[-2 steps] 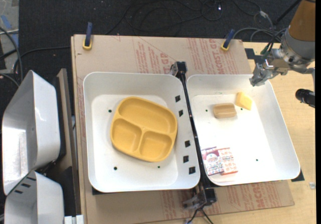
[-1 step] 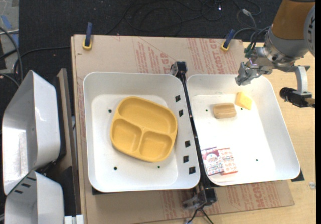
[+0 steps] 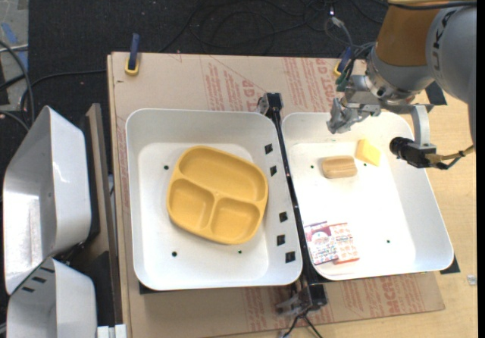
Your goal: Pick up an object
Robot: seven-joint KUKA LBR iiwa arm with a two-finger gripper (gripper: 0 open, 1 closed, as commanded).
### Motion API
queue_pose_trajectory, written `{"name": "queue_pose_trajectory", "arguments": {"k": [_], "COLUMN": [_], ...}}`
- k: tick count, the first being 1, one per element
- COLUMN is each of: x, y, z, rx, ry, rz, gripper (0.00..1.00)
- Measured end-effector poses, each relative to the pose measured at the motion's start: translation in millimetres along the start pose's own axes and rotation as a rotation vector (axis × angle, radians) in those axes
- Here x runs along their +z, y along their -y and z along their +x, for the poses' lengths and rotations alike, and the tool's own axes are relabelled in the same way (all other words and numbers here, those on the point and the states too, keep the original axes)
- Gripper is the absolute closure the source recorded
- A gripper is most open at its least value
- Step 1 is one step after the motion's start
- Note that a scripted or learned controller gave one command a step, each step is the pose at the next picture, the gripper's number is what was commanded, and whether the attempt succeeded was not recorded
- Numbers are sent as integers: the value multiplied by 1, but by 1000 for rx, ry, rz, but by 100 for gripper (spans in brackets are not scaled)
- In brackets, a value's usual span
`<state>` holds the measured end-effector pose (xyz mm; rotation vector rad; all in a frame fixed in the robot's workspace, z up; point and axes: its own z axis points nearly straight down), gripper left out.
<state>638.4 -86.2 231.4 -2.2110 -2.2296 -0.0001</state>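
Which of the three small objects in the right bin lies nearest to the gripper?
The tan oblong block lies nearest, just below the gripper. The yellow wedge sits a little further right, and the red-and-white packet is far off near the bin's front edge.

We see a mustard-yellow divided plate, tan block, pale yellow wedge (both just below the gripper), red-and-white printed packet, white bins.

Grey arm, orange band, yellow cable looped above.
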Motion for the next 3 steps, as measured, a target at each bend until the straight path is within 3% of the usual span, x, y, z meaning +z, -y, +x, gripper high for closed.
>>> {"name": "queue_pose_trajectory", "arguments": {"k": [3], "x": [14], "y": [33], "z": [152], "rx": [0], "ry": [0], "rz": [1], "gripper": [100]}}
